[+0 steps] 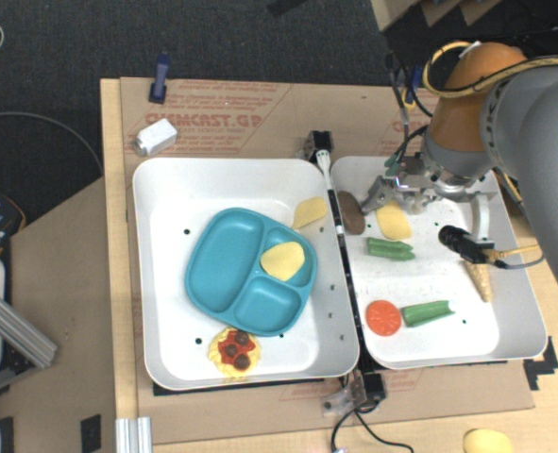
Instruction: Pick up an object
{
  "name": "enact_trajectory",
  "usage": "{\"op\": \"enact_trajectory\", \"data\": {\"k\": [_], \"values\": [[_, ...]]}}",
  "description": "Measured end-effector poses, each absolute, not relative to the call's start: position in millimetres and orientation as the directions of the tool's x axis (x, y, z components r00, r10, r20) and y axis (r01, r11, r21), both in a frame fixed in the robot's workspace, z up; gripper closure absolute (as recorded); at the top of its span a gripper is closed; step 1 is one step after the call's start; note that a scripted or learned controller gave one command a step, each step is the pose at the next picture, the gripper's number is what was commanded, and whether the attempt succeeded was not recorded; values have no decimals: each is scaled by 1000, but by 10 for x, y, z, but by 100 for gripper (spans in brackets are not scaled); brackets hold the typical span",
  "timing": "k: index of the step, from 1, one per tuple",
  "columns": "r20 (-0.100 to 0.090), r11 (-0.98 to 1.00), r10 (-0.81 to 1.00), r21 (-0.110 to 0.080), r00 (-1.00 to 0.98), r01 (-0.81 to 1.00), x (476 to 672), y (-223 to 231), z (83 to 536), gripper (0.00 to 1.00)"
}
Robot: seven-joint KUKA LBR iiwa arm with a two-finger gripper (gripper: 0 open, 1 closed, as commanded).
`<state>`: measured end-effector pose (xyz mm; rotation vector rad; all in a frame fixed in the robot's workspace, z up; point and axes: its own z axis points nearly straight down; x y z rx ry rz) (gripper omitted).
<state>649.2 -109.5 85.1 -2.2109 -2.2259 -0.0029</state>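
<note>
Light: bright, even, from above.
Glare: white bins (156, 281) nearly washed out.
Shadows: soft, short, beneath the blue plate (224, 272).
Focus: slightly soft overall; arm (533, 111) blurred at right.
Surroundings: dark floor, dim.

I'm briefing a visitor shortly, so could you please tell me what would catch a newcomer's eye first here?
The bright blue divided plate in the left bin stands out most, with a pale yellow piece lying in one compartment. Next is the grey arm's orange band at upper right, its end effector low over the right bin by a yellow item. A red tomato slice sits near that bin's front.
</note>
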Motion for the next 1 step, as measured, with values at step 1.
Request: {"op": "enact_trajectory", "data": {"k": [1], "values": [[2,-1,1000,-3,1,1000,6118,-957,1005,0]]}}
